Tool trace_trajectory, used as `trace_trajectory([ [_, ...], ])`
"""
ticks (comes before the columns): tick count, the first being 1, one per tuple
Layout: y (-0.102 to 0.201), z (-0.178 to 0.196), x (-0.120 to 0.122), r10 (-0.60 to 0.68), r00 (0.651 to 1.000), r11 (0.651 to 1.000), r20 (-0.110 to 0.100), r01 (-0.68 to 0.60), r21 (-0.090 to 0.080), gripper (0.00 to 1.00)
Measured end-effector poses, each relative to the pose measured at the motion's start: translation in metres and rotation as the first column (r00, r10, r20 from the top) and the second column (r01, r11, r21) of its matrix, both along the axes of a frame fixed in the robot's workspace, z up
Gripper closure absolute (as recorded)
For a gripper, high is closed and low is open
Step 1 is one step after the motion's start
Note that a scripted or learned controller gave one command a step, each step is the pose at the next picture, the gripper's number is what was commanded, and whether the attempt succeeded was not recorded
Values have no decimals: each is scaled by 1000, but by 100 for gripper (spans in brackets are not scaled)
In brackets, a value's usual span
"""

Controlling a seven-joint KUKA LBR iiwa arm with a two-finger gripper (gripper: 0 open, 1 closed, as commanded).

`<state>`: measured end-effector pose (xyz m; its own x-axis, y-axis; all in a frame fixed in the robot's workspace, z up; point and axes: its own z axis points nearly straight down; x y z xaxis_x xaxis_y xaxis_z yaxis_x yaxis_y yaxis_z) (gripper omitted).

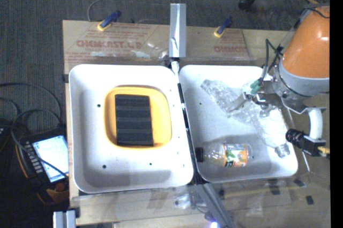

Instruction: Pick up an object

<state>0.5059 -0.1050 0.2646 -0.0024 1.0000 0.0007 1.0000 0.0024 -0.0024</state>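
Crumpled clear plastic (225, 96) lies in right bin (187, 114), upper middle; gripper (261, 97) low at its right edge, grip state cannot tell. Juice bottle (228, 155) on its side near front wall. Judgement: centre over bunched part before closing; thin film slips

Brown bench top (128, 42), printed lettering, holding two shallow white bins side by side: left bin (86, 130), right bin (198, 120), touching along middle. Two blue-and-yellow clamps (109, 20) (223, 26) at far edge. Upright metal post (177, 29) between bins.
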Motion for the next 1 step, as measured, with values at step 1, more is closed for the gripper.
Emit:
trace_trajectory([
  [1, -32, -135, 1, 49, 999, 999, -1, -49, 2, 0],
])
